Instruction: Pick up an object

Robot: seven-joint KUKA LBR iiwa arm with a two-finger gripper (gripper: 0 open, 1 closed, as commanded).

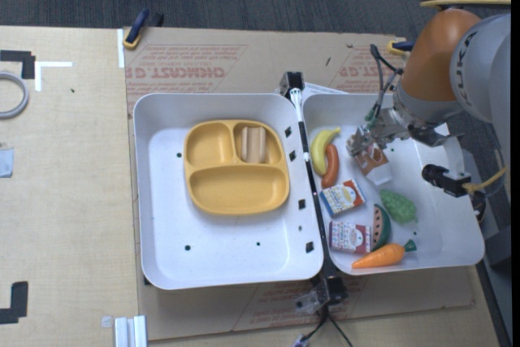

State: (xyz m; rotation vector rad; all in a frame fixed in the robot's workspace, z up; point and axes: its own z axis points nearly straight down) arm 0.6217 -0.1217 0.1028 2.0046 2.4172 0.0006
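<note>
Reaching from the right, hand [367, 144] low over right bin [455, 244].

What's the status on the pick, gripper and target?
Gripper low over right bin, at a brown carton. Grasp unconfirmed. Banana, sausage close beside.

A yellow three-compartment plastic plate [236, 175] is showing at frame centre in a shallow white bin [162, 256]. At right, a yellow banana [322, 144], red sausage [331, 162], green leafy toy [399, 206] and orange carrot [379, 257] are contrasting with the other white bin [455, 244].
</note>
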